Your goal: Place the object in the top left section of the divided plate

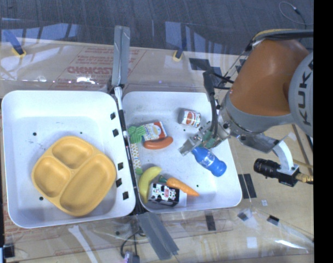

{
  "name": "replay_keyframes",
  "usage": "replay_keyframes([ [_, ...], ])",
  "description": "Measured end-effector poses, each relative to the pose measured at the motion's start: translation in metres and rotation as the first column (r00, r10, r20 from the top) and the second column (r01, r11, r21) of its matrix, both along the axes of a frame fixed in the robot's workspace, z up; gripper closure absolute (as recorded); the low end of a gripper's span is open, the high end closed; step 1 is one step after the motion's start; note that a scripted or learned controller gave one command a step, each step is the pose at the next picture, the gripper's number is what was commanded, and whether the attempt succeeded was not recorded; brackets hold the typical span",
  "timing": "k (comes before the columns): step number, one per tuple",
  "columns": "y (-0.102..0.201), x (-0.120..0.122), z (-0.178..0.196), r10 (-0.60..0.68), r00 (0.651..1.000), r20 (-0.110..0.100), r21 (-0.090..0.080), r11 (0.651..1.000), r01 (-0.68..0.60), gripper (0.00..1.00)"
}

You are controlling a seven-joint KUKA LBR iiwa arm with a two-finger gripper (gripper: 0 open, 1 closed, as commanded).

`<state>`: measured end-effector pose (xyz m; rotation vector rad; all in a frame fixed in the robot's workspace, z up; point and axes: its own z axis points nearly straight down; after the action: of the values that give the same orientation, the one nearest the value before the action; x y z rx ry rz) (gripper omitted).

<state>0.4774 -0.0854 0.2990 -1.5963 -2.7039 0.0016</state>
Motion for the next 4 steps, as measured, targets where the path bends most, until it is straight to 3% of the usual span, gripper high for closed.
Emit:
replay_keyframes([
  [1, 0.000, 0.000, 0.000, 0.000, 1.000, 0.000, 0.000, 1.000, 0.000, 0.00],
  [2, 0.000, 0.001, 0.010, 0.006, 1.000, -0.001, -0.001, 1.000, -0.006, 1.00],
  [3, 0.029, 0.000, -0.005, 0.019, 1.000, 0.001, -0.001, 1.000, -0.019, 1.00],
  [4, 0.056, 0.000, -0.012, 0.174, 0.985, 0.000, 0.000, 0.985, -0.174, 1.00],
])
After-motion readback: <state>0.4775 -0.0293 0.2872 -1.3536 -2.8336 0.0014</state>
